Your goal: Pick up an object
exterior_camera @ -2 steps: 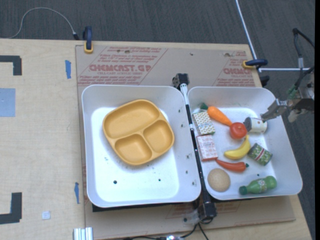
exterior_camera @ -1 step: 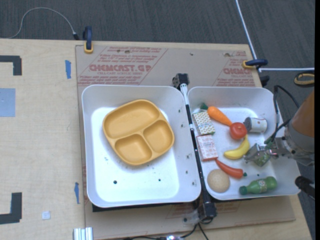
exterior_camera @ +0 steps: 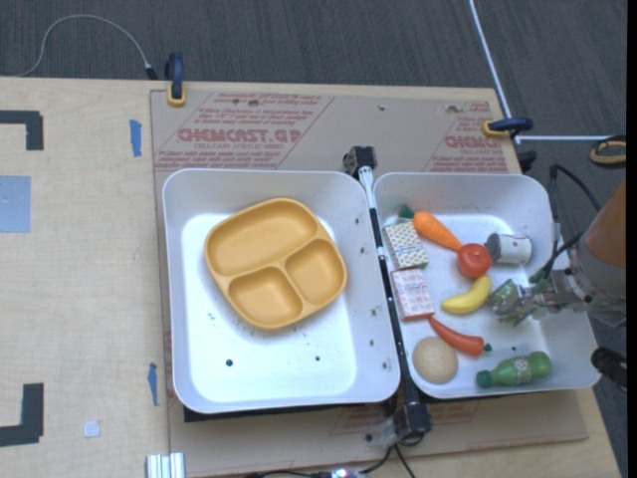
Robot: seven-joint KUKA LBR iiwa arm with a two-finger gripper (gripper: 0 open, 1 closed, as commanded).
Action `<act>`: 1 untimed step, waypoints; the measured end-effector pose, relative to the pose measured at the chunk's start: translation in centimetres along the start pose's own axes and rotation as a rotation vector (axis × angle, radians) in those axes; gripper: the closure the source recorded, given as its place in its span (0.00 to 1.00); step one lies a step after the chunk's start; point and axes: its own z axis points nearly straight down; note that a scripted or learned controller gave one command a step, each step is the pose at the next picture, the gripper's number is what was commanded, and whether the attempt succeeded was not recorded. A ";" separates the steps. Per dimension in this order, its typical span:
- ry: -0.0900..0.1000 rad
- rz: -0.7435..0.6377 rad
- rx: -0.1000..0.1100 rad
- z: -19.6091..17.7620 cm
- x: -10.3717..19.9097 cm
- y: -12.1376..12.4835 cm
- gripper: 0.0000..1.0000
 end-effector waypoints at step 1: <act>0.003 -0.003 0.003 -1.7 3.6 6.3 1.00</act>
